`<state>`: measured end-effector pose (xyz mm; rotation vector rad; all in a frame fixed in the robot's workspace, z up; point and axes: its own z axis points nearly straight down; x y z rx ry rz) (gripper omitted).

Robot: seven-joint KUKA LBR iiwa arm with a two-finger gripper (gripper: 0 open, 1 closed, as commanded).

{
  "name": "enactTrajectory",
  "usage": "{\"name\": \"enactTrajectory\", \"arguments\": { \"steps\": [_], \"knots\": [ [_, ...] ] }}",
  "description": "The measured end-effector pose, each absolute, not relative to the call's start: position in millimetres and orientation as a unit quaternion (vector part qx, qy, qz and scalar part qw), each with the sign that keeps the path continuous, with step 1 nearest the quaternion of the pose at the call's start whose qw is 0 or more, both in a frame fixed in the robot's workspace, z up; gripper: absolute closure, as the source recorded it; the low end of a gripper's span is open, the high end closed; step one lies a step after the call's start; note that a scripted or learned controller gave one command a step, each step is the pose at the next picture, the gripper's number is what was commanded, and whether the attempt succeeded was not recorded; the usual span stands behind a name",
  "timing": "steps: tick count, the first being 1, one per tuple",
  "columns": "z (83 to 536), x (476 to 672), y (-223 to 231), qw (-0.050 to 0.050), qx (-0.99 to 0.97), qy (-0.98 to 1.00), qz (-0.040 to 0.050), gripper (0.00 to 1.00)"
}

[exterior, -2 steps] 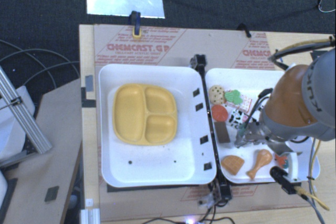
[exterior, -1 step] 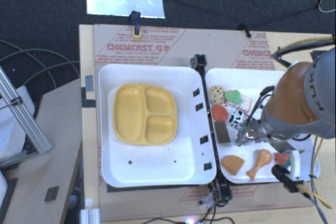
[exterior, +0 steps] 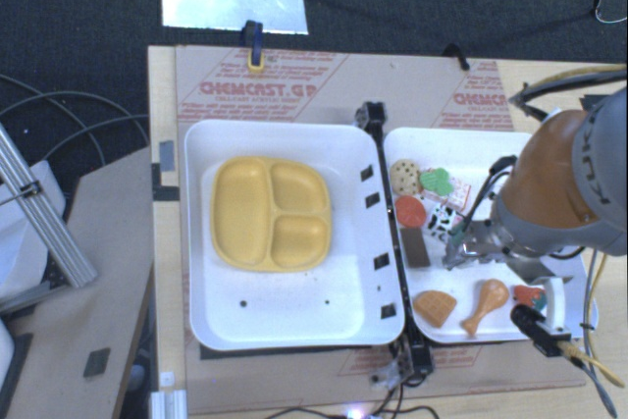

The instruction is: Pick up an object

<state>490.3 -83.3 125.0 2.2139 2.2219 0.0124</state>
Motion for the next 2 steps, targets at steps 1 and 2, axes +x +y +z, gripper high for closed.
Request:
{"name": "enactTrajectory", "arguments": {
  "steps": [1,2],
  "knots": [
    [135.6,491.4,-83.1,0.003,0.705,0.709,0.0051,1.0],
    [146.0,492.6,-82.8,0.004,0.704,0.71,0.0064,1.0]
  ]
}}
